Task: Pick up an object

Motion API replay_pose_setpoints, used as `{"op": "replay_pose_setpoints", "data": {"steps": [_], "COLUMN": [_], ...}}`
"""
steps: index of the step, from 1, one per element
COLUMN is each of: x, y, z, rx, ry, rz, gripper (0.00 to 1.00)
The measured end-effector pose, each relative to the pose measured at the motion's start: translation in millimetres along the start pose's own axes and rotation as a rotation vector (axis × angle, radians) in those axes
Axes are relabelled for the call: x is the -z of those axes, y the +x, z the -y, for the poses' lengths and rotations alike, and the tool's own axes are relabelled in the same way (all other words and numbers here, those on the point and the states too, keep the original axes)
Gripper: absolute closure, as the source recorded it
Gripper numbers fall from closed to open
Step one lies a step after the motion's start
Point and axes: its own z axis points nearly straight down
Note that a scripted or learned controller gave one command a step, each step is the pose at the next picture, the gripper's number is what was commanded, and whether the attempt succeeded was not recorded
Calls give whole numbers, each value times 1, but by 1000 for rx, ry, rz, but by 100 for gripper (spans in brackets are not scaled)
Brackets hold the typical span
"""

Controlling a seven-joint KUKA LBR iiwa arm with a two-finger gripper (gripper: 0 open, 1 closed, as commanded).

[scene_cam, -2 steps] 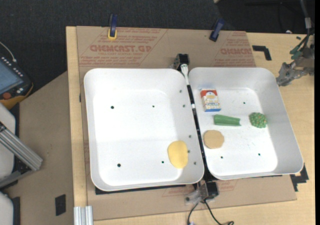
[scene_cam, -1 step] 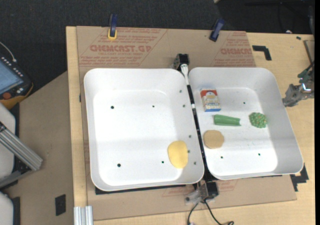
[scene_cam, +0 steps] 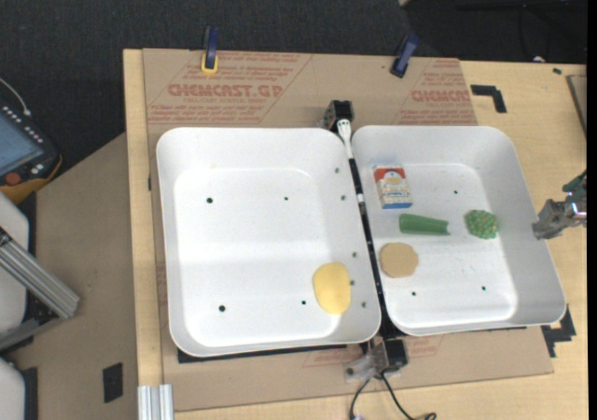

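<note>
The right bin (scene_cam: 522,175) holds a small white carton with red and blue print (scene_cam: 393,186), a long green piece (scene_cam: 423,224), a bumpy green ball (scene_cam: 481,223) and a flat tan disc (scene_cam: 399,260). A yellow lump (scene_cam: 332,287) lies in the left bin (scene_cam: 187,185), near its front right corner. My gripper (scene_cam: 558,216) pokes in at the far right, just outside the right bin's right rim and about level with the green ball. Nothing is seen in it.
Both bins sit on a brown cardboard sheet (scene_cam: 280,82) held by a yellow clamp (scene_cam: 210,54) and a blue clamp (scene_cam: 404,56) at the back. A black hinge strip (scene_cam: 357,194) runs between the bins.
</note>
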Motion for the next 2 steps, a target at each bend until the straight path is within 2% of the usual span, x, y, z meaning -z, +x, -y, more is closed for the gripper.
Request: {"op": "replay_pose_setpoints", "data": {"steps": [1, 2], "x": [-6, -23], "y": [0, 0], "z": [-51, 3], "rx": [4, 0], "ry": [-8, 0], "rz": [5, 0], "gripper": [100, 100]}}
